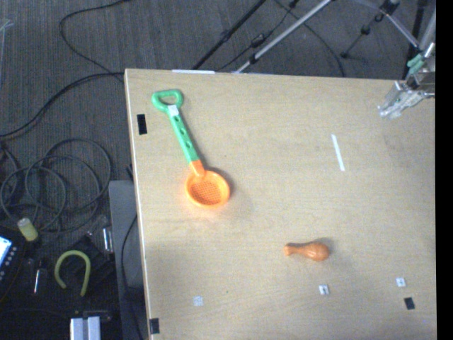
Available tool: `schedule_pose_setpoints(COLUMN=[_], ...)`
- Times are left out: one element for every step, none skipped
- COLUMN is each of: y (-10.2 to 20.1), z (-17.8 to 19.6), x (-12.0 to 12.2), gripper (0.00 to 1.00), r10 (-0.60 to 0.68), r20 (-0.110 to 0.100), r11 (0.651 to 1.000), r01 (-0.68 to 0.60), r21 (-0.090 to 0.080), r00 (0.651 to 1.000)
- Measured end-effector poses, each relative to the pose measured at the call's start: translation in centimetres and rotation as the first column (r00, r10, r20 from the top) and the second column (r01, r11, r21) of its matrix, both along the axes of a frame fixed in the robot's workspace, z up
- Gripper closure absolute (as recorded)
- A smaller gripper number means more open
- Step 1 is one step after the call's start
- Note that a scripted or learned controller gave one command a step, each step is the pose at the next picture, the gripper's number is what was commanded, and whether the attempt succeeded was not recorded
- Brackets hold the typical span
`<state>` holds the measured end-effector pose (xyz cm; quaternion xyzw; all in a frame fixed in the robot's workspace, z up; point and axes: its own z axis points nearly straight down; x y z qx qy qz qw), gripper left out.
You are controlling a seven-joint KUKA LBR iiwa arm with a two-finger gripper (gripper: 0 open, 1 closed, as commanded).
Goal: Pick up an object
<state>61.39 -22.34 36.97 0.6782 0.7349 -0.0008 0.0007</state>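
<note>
End effector [398,102] sits at the far right of the desk [283,161], just inside the edge, with nothing between its fingers. It reads as pale metal prongs slanting down to the left; whether they stand apart or together cannot be told at this size.

2 candidate objects lie on the wooden surface, both well apart from the end effector.

- Orange drumstick-shaped toy [308,251]: nearer side of the desk, right of centre. Long axis runs roughly left-right, thin end to the left, bulb to the right. It lies toward the near side and somewhat left of the end effector.
- Strainer spoon [190,151]: left side of the desk. Green handle with its loop at the far end, orange bowl at the near end; long axis slants from far-left to near-right.

Judgement: the drumstick toy looks the closer reach. A grasp across its narrow width would suit.

Also noted: a short white strip [338,152] lying flat between the end effector and the spoon.
</note>
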Motion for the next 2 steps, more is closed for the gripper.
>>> schedule_pose_setpoints(y=[5.5,8.0], z=[6.3,6.3], x=[2.2,5.5], gripper=[1.0,1.0], r10=[-0.052,-0.622], r20=[0.0,-0.001], r11=[0.999,0.783], r01=[0.052,0.622], r21=[0.001,-0.002], r00=[0.999,0.783])
